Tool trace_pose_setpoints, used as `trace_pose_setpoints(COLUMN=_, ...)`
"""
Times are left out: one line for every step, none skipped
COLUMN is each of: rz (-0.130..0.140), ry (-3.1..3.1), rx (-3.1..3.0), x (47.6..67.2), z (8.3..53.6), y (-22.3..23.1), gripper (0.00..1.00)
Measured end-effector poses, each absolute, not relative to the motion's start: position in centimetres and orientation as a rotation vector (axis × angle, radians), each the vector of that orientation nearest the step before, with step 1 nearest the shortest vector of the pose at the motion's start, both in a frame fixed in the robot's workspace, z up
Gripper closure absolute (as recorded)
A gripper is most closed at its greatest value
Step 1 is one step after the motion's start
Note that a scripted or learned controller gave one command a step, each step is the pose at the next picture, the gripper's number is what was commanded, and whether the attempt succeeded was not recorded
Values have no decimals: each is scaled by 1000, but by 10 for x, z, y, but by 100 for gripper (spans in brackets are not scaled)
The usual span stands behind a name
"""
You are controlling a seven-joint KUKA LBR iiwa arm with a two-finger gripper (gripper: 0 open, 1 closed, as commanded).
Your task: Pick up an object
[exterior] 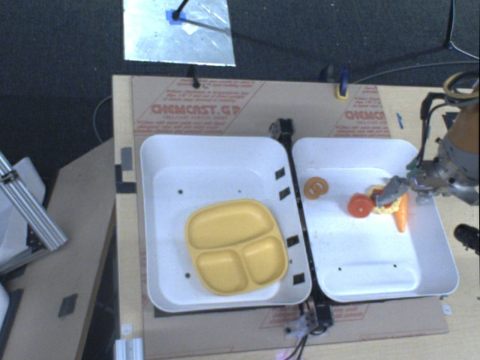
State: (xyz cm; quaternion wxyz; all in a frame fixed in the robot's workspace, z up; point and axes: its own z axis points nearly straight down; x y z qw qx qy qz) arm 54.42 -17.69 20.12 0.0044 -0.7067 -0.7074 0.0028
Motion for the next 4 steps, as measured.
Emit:
trace_pose_setpoints(rz=-1, ry=-2227, rx=-2218, x=547, z=207, y=-177, gripper=0)
trace_pose_setpoints(rz=2, ry=-2222, rx=-2219, x=549, z=164, y=-182, gripper=0)
trace_pose_setpoints(rz=3, ry=-2221, rx=-2218, x=549, z=102, y=-187, gripper=0)
trace_pose_setpoints(rz=0, ry=-2223, rx=-2220, x=550, z=84, y=-187, gripper=0)
